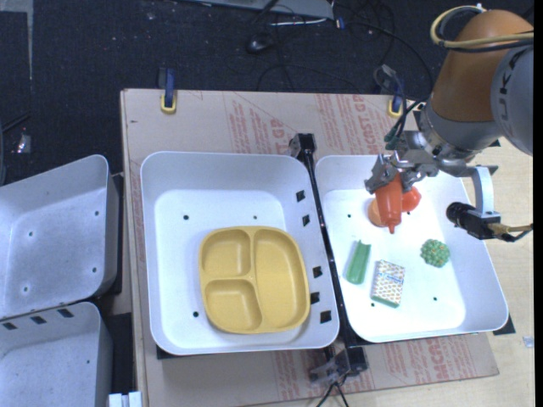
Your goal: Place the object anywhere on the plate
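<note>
Arm [496, 75]: fat rounded grey casing w/ a wide orange band [479, 53] above the wrist, pale yellowish cable looped over the top. Gripper [397, 176] is small, dark metal (grey/black bits, detail blurry). White bracket w/ a black part hangs off the side.

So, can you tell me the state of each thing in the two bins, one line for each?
Yellow plate: lying flat in the left bin, nothing on it.
Orange-red object: in the right bin, right under the gripper; whether it is gripped, cannot tell.
Green stick: lying flat, untouched.
Patterned box: lying flat beside the stick.
Green broccoli-like piece: resting alone.
</note>
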Tool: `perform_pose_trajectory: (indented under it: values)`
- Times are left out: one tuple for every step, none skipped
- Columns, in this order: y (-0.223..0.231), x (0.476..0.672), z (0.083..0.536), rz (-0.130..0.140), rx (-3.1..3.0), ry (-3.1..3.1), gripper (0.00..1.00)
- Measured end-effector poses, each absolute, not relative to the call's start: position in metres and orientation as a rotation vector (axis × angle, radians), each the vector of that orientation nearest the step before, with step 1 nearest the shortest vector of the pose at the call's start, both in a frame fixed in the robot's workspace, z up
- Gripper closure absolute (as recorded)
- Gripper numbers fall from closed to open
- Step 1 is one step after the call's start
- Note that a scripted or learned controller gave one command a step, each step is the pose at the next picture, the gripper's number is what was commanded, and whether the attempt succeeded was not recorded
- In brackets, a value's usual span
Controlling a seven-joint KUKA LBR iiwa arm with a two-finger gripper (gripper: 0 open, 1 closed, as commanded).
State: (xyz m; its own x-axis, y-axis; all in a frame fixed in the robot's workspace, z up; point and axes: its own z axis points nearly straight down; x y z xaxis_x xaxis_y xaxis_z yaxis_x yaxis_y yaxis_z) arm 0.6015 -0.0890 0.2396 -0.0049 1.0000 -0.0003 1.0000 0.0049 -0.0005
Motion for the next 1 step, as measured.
perform_pose_trajectory:
  values:
    - [-0.0355,0.6067,0.2442,-0.001,-2.217,-2.227,1.0]
